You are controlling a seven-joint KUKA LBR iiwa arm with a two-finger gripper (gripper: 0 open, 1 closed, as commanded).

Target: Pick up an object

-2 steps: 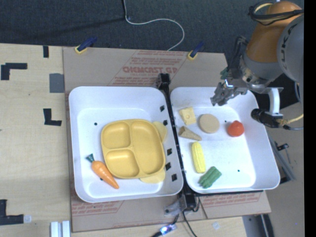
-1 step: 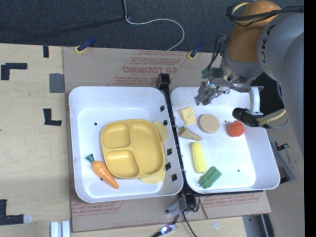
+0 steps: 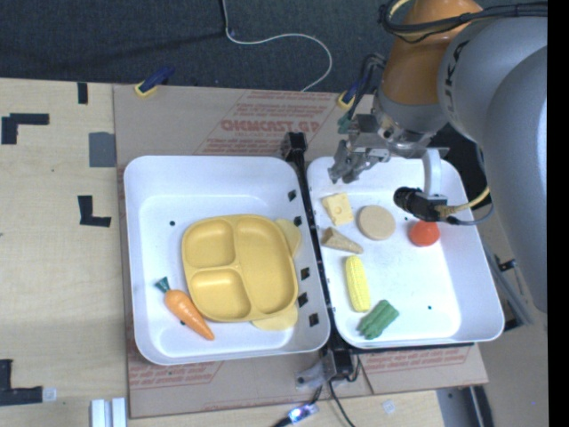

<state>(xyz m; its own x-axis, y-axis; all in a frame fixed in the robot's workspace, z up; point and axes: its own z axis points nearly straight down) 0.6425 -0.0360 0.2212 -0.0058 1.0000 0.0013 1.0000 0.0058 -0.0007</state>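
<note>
Claw hangs over the right bin, nothing between its fingers

Far to the claw's left and below, we see a carrot (image 3: 187, 314) beside a yellow divided plate (image 3: 238, 267). The claw (image 3: 348, 169) itself hovers with fingers slightly apart. Just beneath it lies a cheese cube (image 3: 337, 209); lower still a corn cob (image 3: 356, 283); to its right a round cracker (image 3: 376, 222) and tomato (image 3: 424, 233)

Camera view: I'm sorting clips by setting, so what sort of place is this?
Probably a robot lab bench: two white bins on cardboard, toy food such as a carrot and corn, and a gripper above them.
</note>
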